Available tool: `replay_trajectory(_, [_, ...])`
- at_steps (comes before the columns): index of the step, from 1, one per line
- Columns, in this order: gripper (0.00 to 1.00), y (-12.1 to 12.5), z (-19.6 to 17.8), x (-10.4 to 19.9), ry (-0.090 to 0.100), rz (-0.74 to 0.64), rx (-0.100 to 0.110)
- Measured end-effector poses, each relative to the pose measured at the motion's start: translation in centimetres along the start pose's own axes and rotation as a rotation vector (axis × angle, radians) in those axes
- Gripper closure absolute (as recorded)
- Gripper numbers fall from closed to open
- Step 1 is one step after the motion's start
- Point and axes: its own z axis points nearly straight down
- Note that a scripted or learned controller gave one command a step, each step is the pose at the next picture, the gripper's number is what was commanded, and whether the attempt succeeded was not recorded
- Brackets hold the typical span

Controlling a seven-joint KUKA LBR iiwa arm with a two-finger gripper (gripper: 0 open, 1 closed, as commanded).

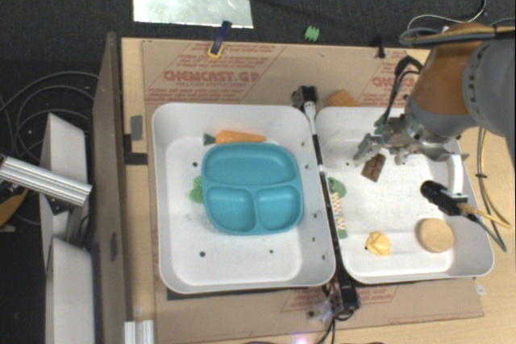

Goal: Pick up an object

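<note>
Right bin (482, 260) | brown block (372, 167) just below spread pincer (382, 152), touching unclear

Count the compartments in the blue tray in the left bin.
3. One wide compartment runs along the blue tray's upper side in the view; two smaller ones sit side by side below it, one left, one right. None looks hidden.
</note>
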Motion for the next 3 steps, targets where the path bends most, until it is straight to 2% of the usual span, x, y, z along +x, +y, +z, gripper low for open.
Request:
replay_trajectory(1, [0.00,2.4,4.4,-3.0,-0.002,0.007,-0.006])
replay_trajectory(2, [1.00,2.4,3.1,-2.8,-0.001,0.006,-0.008])
replay_trajectory(3, [1.00,-1.5,-9.4,-2.9,-0.003,0.007,-0.014])
